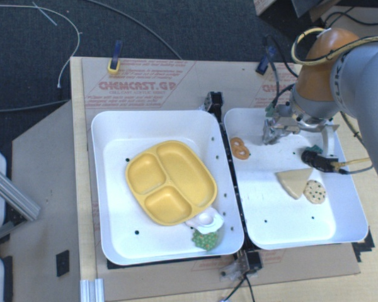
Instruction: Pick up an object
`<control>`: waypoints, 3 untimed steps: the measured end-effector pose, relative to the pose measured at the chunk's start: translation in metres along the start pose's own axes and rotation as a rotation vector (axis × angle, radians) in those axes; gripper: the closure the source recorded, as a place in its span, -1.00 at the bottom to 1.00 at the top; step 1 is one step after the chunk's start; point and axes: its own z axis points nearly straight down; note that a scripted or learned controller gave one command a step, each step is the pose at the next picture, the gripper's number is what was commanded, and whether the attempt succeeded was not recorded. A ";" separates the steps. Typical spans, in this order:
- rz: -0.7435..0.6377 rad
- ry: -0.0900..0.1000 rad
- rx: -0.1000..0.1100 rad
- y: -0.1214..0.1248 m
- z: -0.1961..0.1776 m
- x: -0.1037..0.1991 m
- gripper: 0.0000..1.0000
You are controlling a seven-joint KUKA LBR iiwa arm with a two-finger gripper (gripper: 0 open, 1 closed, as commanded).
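Arm: the grey arm [359,74] comes in from the right, with its orange band [324,49] up high above the far corner of the right bin.
Claw: the claw [272,134] is down over the far part of the right bin [283,226], pointing into it. From this angle I cannot tell whether it is open or closed, and I can't make out anything gripped in it.
Pretzel: a small brown pretzel [240,148] lies flat on the floor of the right bin near its left wall. It is just to the left of the claw and apart from it, and it's the closest thing to the claw.
Wedge: a pale tan wedge [292,182] lies flat in the middle of the right bin, nearer to us than the claw.
Cookie: a round speckled cookie [314,192] sits right against the wedge's right-hand corner, at the near side.
Left bin: the left bin [113,168] has a yellow divided plate [170,181] lying at an angle in the middle, with three compartments facing up.
Small bits: a little white piece [205,219] sits at the plate's near edge. A green clump [206,239] lies just in front of it, close to the bin's near wall.
Counter: the counter [145,87] is a tan board with red lettering, and both bins sit on it side by side. A blue clamp [116,54] grips its far edge.
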 end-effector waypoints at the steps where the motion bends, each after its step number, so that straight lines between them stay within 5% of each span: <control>1: 0.002 -0.002 0.001 -0.002 -0.058 -0.009 1.00; 2: 0.001 -0.002 0.000 -0.008 -0.119 -0.009 1.00; 3: 0.000 -0.002 0.001 -0.006 -0.143 -0.008 1.00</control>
